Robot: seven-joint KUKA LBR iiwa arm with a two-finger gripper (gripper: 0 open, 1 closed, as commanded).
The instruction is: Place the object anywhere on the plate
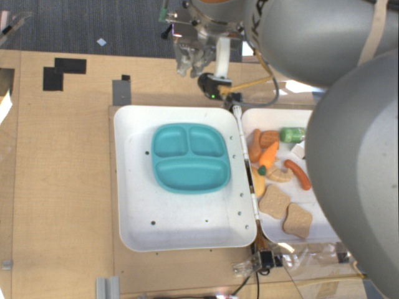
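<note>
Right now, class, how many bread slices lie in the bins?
2. One bread slice lies in the right bin; the other sits just beside it, nearer the camera. The arm may hide more.

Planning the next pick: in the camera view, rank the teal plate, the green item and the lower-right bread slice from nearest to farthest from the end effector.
From the end effector:
1. Teal plate, left bin, below it.
2. Green item, right bin's top.
3. Bread slice, right bin's lower part.

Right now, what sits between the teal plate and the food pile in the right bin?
In the camera view, only the adjoining bin walls separate the teal plate from the food pile; the left bin's white floor beside the plate is bare.
</note>
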